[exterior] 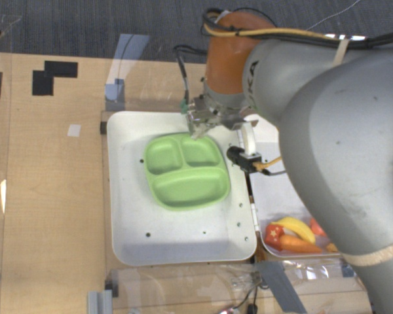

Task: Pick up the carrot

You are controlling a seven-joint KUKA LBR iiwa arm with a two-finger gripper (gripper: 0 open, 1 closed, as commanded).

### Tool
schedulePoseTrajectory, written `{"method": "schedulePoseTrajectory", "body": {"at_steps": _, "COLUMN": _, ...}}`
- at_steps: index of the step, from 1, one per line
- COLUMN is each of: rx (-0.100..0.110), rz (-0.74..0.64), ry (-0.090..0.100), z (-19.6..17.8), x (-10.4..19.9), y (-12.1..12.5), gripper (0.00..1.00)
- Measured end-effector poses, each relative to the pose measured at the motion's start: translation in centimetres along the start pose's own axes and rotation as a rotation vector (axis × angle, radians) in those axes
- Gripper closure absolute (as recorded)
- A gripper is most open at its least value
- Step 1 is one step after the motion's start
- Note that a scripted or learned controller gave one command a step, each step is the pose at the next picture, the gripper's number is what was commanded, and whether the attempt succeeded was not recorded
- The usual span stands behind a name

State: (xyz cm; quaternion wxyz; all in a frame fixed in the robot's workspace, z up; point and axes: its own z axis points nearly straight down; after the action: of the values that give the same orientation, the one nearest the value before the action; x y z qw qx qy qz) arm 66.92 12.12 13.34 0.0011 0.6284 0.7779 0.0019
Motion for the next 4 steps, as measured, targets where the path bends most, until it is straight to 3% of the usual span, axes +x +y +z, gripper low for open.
{"method": "schedulePoseTrajectory", "body": {"at_steps": 1, "rx": -0.004, "rz": -0.339, "ry": -0.002, "z": -14.4, "x": -2.2, "y": -4.2, "gripper": 1.00}}
{"method": "schedulePoseTrajectory", "body": {"at_steps": 2, "rx": -0.013, "rz": -0.089, "ry": 0.006, "z": 1.4, "x": 5.6, "y": -5.7, "gripper": 1.00}}
{"method": "schedulePoseTrajectory", "body": {"at_steps": 3, "rx": -0.038, "rz": 0.076, "ry": 0.023, "z": 2.0, "x": 5.1, "y": -9.4, "gripper": 1.00}}
{"method": "schedulePoseTrajectory", "body": {"at_steps": 4, "rx": -0.002, "rz": 0.050, "ry": 0.000, "z": -10.5, "x": 2.0, "y": -13.8, "gripper": 1.00}}
